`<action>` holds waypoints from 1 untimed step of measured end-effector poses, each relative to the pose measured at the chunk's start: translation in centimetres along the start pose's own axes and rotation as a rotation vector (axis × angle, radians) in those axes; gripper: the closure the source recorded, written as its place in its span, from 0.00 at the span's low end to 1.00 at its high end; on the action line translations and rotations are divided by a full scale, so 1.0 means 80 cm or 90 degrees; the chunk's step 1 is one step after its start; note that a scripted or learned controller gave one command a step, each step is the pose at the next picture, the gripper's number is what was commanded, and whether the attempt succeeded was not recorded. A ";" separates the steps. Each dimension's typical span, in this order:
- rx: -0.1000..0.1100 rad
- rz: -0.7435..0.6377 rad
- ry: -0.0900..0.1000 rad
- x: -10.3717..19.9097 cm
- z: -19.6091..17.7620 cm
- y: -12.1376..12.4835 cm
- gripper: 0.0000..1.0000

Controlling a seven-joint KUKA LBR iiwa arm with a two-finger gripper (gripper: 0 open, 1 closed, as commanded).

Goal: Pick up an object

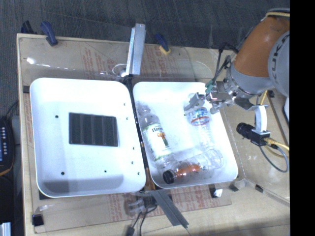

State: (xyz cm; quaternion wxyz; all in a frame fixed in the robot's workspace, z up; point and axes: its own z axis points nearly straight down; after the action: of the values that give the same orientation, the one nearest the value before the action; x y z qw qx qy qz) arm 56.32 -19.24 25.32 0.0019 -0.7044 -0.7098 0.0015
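The clear plastic water bottle with a blue-and-white label [202, 123] lies in the right white bin [228, 146], its capped end directly under the pincer [201, 101] and its body running down and away from it toward the bin's near right corner. The pincer sits over the bin's upper right part, low over that cap; whether its fingers are apart or together cannot be told, and nothing is seen clamped between them.

To the pincer's left and lower lies a second clear bottle with a white label bearing green and yellow print [154, 135], slanting down the bin's left side, apart from the first bottle. Farther below the pincer, along the bin's near wall, a clear bottle with orange contents and a dark cap [186, 170] lies crosswise, close to the base ends of both other bottles.

Well to the pincer's left is the left white bin [49, 176], with a dark ribbed rectangular panel [93, 129] on its floor.

Open bin floor lies between the two upper bottles. The right bin's far wall and right rim run close to the pincer. Both bins rest on the worktop [74, 58].
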 end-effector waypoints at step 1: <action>-0.002 -0.035 0.000 -0.020 0.051 0.043 0.00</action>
State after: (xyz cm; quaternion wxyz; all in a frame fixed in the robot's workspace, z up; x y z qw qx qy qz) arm 59.79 -20.85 21.22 0.0007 -0.6845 -0.7290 0.0005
